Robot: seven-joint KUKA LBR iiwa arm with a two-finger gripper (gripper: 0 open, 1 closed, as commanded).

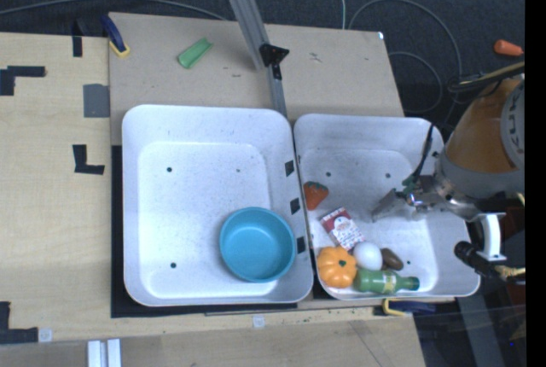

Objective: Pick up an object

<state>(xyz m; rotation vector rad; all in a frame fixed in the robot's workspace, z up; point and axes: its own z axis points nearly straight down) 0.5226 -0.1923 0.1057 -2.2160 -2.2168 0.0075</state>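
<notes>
My gripper point(386, 206) hangs over the middle of the right bin point(358, 135), reaching in from the right, with nothing visibly in it. Below and left of it lie a red-and-white packet point(342, 229), a white egg point(368, 255), an orange pumpkin point(336, 266), a green bottle point(386, 281) on its side and a small brown item point(392, 258). A red-orange strawberry-like piece point(315, 194) sits by the bin's left wall. A blue bowl point(256, 243) stands in the left bin point(171, 126), near its front right corner.
A slanted metal pole point(243, 2) crosses the bench behind the bins. A green block point(194, 53) and a blue-and-yellow clamp point(113, 34) lie on the board at the back left. Cables point(358, 11) loop over the dark floor behind.
</notes>
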